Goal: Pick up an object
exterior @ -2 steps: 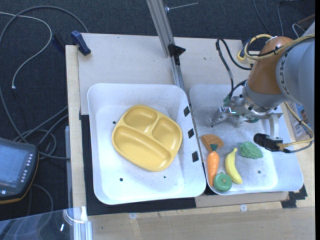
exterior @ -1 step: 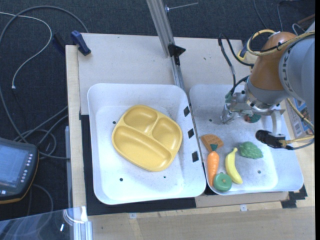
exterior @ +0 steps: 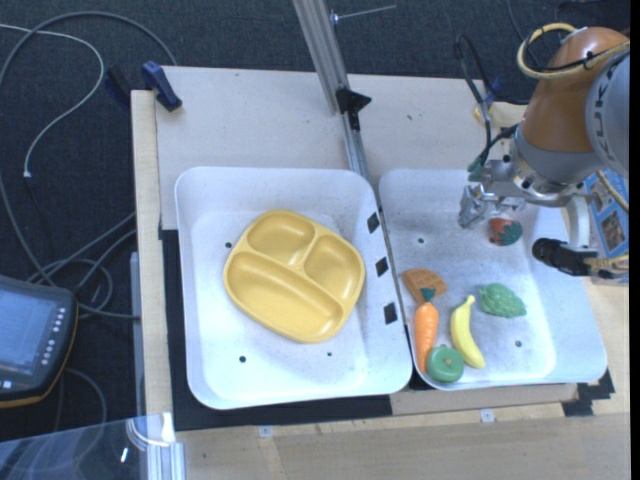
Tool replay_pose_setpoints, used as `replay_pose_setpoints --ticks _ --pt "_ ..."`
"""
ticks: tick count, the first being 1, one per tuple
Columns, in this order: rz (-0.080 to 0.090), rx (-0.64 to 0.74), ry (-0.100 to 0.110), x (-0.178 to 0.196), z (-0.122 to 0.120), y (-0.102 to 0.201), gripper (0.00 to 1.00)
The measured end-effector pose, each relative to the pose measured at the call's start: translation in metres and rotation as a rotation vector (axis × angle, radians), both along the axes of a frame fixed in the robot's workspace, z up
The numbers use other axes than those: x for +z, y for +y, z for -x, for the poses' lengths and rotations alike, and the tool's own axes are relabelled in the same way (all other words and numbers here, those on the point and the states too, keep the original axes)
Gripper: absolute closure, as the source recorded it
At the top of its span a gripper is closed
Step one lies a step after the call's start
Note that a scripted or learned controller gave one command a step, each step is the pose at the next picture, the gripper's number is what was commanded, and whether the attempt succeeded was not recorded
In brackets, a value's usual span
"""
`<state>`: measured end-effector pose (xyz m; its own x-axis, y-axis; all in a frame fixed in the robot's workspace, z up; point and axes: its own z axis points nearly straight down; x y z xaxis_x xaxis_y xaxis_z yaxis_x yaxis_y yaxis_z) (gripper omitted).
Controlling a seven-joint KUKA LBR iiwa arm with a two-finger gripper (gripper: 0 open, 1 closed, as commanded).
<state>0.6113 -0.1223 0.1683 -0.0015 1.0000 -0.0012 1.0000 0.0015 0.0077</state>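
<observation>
The gripper [exterior: 483,206] hangs low in the right bin [exterior: 560,368], just beside a small red-and-green toy [exterior: 504,232]; whether it is clenched or released I cannot tell. Nothing looks lifted yet: banana [exterior: 464,332], carrot [exterior: 425,332], green leafy toy [exterior: 501,301] and the rest all lie nearer that bin's front edge, so the pick seems undone.

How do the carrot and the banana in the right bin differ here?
The carrot is orange with a green top; the banana is plain yellow. The carrot lies straight, while the banana curves. The carrot sits nearer the bin's left wall; the banana lies to its right, closer to the green leafy piece. Both lie lengthwise side by side in the right bin, near the green apple.
</observation>
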Motion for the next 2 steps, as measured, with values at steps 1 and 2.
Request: replay_pose_setpoints --ticks 1,2 --pt "0.001 0.000 -0.002 0.065 0.001 0.003 1.00" --pt "0.000 0.000 -0.001 0.120 -0.001 0.003 1.00"
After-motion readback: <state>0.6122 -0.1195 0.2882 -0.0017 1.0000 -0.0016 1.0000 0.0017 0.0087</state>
